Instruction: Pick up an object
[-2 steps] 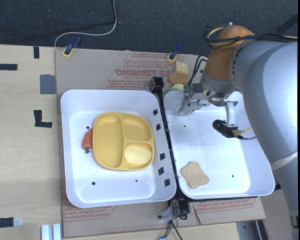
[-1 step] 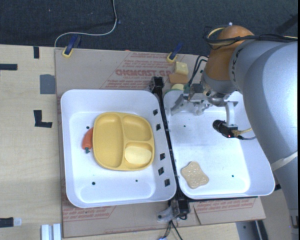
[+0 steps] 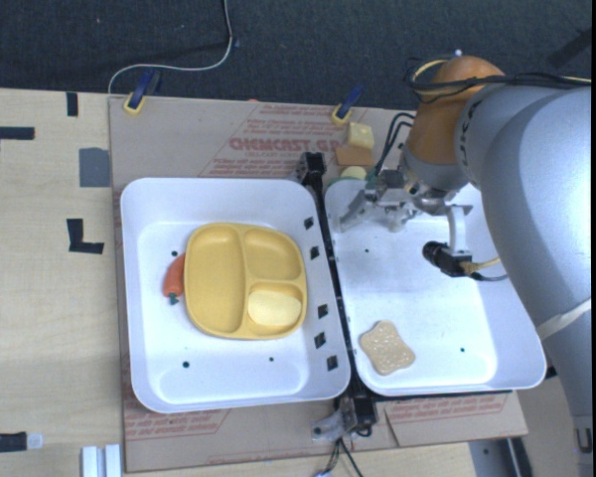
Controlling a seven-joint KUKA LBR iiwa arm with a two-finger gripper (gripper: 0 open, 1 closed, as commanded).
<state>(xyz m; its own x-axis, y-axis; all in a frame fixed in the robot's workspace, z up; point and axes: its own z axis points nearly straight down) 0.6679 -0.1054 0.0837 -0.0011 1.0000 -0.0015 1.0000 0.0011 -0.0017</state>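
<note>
The gripper (image 3: 377,207) hangs at the top of the right bin (image 3: 477,366), right of frame centre; whether it is released or clenched cannot be told, and nothing shows in it. The cracker (image 3: 386,347) lies low in that bin, well apart. The plate (image 3: 240,276) sits in the left bin (image 3: 149,366). The approach seems in hand; next, it should descend over a chosen object.

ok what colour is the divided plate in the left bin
Yellow: the divided plate shows best in the camera view.

plate (image 3: 240,266) in L bin (image 3: 139,296), cracker (image 3: 386,347) R
</note>
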